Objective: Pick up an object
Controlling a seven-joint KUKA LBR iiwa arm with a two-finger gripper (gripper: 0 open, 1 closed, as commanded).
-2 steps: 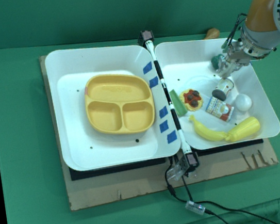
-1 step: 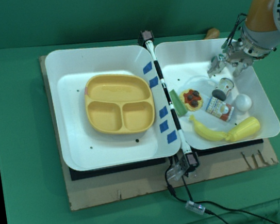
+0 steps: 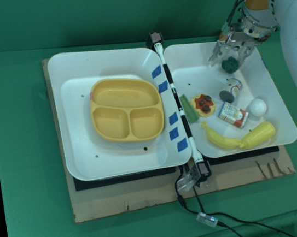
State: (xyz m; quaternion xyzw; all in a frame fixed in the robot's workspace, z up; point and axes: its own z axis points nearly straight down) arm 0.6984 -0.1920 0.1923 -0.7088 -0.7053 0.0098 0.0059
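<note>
The gripper [image 3: 231,56] hangs over the right bin's [image 3: 281,117] far corner, fingers spread wide, holding nothing, with the small dark green object [image 3: 230,65] directly beneath, between the open fingertips.

No legible text, labels or numbers anywhere.

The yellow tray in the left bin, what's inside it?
The yellow tray has three compartments, one long along the far side and two smaller ones nearer the camera, and all show bare yellow floor. It lies in the left bin; the bin floor beneath the tray is covered.
</note>
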